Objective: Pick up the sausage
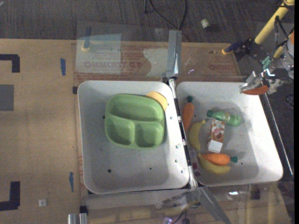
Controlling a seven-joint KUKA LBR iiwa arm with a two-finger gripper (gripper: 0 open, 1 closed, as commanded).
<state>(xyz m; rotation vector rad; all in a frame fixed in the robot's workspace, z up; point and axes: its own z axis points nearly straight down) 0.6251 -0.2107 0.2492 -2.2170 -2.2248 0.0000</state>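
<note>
Up at the far right rim of the right-hand shallow white bin [275, 146], the two-finger metal claw [256, 85] is clamped on the reddish-orange sausage [257, 90], which hangs between its fingers above the bin's corner. Below and left of the claw lie a green plastic bottle [225, 117], a small white-and-red carton [216, 135], a yellow banana [196, 134], and an orange carrot [187, 115] along the divider. Further below rests a second orange carrot [218, 158] on another yellow banana [215, 167]. Far left of the claw, the left-hand white bin [93, 167] holds a green compartment tray [135, 121] with a yellow round piece [158, 98] touching its edge.
</note>
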